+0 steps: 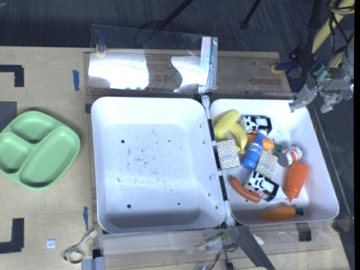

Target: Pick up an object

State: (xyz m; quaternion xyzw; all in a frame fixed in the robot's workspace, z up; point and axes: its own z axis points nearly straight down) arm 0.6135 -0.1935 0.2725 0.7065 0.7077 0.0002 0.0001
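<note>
While my gripper (323, 97) hangs past the right bin (320, 151)'s far corner, finger state indiscernible, I log 2 risks: blue bottle (253, 153) touching banana (230, 127); crowding may deflect a grasp.

Robot arm, end portion, at the frame's 2 o'clock edge: gripper (304, 97) assembly in pale grey metal with angular, bracket-like parts and a light, pointed finger tip. Yellow-sheathed cable (332, 21) looping above it at 1 o'clock, beside thin dark leads. Finer markings too blurred to read.
</note>
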